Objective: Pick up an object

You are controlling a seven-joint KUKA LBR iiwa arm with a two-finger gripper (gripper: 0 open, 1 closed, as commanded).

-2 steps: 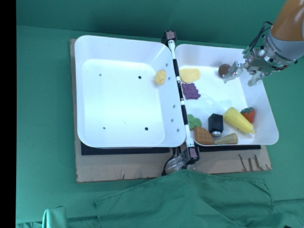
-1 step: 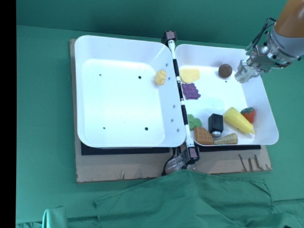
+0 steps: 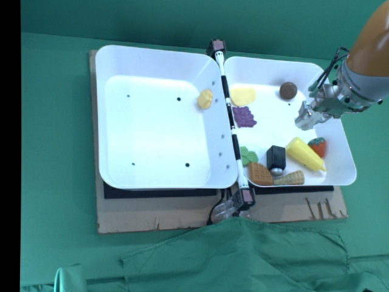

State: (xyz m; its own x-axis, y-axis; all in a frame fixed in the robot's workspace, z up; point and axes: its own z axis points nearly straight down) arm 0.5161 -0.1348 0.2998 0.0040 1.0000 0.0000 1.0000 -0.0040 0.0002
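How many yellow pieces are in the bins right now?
3. A yellow lump by the left bin's right wall; a pale yellow piece at the right bin's upper left; a yellow corn cob lower right. The arm may hide others.

The tabletop [image 3: 55, 132] is green. A flat brown cardboard sheet [image 3: 158, 222] lies on it. Two white bins sit side by side on the cardboard, the left bin [image 3: 158, 72] and the right bin [image 3: 340, 169]. A crumpled green cloth [image 3: 243, 257] lies at the front.

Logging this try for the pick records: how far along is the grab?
Done: the arm has reached over the right bin. In hand: nothing visibly; the gripper hovers above the yellow corn and strawberry. Left: descending, closing on one object and lifting it.
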